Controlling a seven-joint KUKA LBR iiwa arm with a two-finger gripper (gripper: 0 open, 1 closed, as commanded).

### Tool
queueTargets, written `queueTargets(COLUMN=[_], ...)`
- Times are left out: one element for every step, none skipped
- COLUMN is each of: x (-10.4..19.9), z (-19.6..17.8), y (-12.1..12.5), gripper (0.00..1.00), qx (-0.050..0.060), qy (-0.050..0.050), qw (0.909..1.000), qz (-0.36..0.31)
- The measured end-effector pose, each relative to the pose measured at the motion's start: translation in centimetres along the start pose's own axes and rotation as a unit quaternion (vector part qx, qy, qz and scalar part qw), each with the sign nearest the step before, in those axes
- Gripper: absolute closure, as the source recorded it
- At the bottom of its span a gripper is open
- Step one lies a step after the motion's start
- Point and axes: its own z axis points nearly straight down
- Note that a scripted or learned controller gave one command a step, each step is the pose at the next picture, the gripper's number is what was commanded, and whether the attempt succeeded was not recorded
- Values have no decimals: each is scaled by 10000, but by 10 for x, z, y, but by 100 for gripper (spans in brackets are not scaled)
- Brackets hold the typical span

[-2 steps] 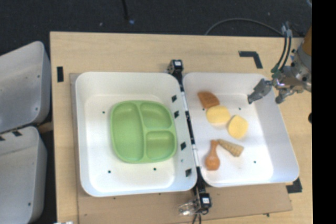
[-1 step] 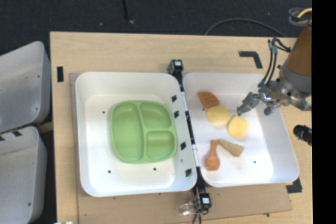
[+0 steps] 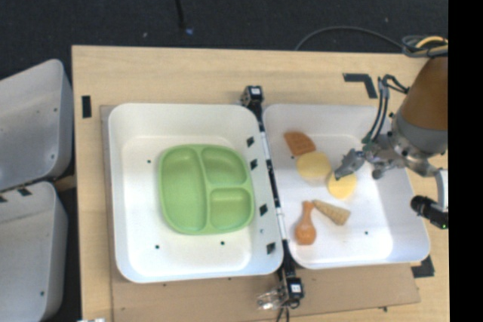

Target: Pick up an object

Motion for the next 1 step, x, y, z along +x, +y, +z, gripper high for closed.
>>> queueTargets(x=[-1], z=[53], y=[0], gripper=[0], qx=[-8], qy=[-2], qw=[10000], qz=[2])
